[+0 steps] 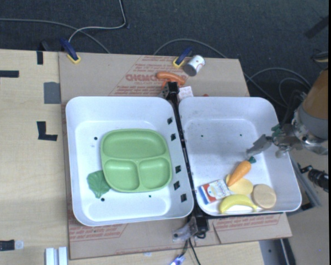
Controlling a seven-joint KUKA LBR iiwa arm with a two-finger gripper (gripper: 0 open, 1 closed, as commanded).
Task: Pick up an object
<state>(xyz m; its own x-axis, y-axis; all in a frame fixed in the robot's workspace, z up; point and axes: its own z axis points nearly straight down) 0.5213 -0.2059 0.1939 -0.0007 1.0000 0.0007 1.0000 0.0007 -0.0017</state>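
- gripper (260,146) sits right of centre, just above the carrot (238,172), can't tell its state
- green plate (136,160) fills the left bin (77,148)

Even, soft overhead light falls across the bench, brightest on the two white bins (231,109) at centre frame, which nearly wash out. Shadows stay faint and short along the bin walls. The dark carpet at the top swallows detail. The whole frame is slightly soft, grainiest at right.
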